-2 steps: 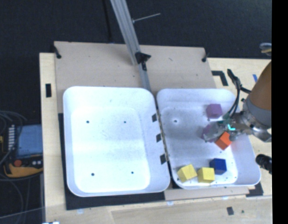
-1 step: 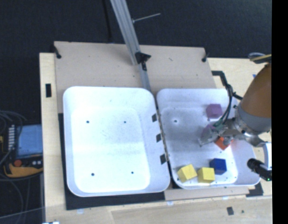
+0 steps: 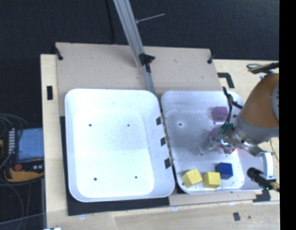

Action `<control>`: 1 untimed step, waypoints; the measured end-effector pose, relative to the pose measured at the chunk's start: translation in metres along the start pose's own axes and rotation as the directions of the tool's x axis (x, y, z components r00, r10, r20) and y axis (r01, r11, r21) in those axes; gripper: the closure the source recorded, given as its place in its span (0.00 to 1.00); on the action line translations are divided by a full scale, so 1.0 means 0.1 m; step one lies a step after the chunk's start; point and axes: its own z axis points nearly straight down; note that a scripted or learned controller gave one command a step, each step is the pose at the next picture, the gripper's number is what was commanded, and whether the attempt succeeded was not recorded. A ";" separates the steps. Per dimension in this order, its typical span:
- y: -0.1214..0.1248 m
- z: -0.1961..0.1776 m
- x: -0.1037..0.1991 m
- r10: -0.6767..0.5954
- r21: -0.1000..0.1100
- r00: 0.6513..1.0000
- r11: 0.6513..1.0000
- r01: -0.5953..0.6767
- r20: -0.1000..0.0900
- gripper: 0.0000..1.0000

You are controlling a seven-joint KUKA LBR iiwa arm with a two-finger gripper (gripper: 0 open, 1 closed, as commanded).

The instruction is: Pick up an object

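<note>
I have the gripper (image 3: 219,142) low in the right bin (image 3: 186,109) beside the purple block (image 3: 219,113), reaching for it; whether it's spread I cannot tell.

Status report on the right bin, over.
Gripper low in right bin, grip unclear. Purple block just behind it. Two yellow blocks and blue block at front edge, untouched.

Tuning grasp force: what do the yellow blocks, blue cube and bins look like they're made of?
Two yellow blocks: matte, soft-edged, probably foam, possibly painted wood. Blue cube: matte, crisper edges, wood or plastic; can't tell. Right bin and left bin: smooth white moulded plastic by the rounded corners and light sheen.
</note>
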 end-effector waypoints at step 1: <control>0.01 0.29 -0.02 0.000 -0.006 1.000 1.000 0.000 0.002 0.00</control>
